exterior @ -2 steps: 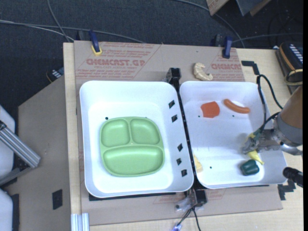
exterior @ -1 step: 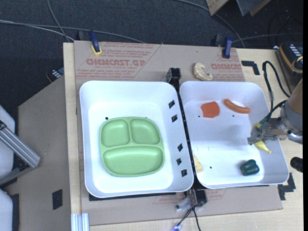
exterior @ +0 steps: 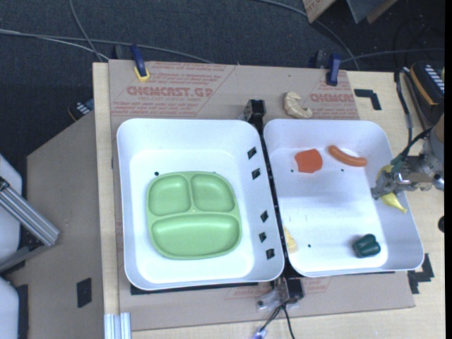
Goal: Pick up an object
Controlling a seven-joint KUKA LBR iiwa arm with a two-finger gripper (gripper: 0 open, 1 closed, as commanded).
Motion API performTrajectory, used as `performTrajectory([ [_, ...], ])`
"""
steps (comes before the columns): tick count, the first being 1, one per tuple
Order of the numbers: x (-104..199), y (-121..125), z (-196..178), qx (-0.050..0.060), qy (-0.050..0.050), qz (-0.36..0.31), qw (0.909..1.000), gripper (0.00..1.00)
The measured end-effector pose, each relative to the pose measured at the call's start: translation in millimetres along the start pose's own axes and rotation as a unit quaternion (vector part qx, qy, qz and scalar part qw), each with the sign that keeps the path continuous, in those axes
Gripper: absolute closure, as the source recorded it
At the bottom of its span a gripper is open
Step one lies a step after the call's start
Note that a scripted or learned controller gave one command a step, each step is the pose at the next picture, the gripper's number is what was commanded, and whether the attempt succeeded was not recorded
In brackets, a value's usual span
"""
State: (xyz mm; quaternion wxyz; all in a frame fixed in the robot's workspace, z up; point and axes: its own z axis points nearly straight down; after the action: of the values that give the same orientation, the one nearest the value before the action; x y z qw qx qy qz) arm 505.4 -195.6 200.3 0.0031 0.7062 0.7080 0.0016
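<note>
The right white bin holds a small orange-red block, an orange sausage-shaped piece and a dark green lump. A yellow piece lies on that bin's right rim. My gripper hangs at the same rim, just above the yellow piece and close to it; the arm comes in from the right. I see nothing held in the gripper.
The left white bin holds a green divided plate. A beige lump lies on the board behind the right bin. A small yellow bit sits at the divide between the bins. Clamps and cables run along the back edge.
</note>
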Motion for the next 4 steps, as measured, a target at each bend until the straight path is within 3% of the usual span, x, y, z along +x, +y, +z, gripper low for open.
performTrajectory([
  [1,0.1,0.8,-8.4,0.002,0.001,0.0,1.0,1.0],
  [2,48.1,17.0,-20.8,0.002,0.002,-0.002,1.0,1.0],
  [4,163.2,60.0,-9.1,0.003,0.002,-0.002,1.0,1.0],
])
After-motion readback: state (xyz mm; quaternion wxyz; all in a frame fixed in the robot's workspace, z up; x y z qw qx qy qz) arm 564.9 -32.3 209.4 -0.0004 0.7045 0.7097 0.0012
